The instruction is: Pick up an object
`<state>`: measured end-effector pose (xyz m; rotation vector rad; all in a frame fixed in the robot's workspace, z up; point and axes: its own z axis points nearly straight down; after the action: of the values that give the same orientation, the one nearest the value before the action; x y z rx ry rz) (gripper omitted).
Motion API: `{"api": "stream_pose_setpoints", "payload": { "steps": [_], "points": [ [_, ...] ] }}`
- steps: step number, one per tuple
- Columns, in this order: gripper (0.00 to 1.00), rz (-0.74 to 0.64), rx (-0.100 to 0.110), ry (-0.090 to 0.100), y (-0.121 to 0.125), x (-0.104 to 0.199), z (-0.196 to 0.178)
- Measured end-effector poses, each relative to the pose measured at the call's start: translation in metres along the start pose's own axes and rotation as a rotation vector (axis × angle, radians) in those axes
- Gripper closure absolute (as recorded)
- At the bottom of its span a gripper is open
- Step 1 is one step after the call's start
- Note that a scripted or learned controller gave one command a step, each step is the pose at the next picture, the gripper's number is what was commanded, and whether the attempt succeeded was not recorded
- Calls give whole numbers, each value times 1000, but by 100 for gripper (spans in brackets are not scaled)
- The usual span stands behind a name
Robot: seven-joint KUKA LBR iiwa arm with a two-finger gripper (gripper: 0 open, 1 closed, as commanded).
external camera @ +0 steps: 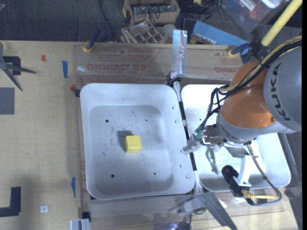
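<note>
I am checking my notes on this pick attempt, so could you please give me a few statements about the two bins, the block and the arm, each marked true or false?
1. A small yellow cube-shaped block lies in the left shallow white plastic bin. True.
2. The grey arm with the orange band hangs over the left bin. False: it is over the right shallow white plastic bin.
3. The yellow block is alone in its bin. True.
4. The yellow block rests against the divider between the bins. False: it lies near the middle of the left bin's floor.
5. The arm touches the block. False: they are well apart.
</note>
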<state>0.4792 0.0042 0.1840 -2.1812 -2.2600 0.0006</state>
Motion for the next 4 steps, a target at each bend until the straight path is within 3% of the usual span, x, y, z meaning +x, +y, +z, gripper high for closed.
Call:
{"api": "stream_pose_setpoints", "payload": {
  "steps": [1, 2, 3, 4],
  "points": [
    [100, 9, -3, -1, 1, -3, -10],
    [100, -350, -4, -1, 34, 43, 0],
    [100, -167, -3, -2, 178, 60, -1],
    [100, 137, -3, -2, 189, 21, -1]
  ]
}}
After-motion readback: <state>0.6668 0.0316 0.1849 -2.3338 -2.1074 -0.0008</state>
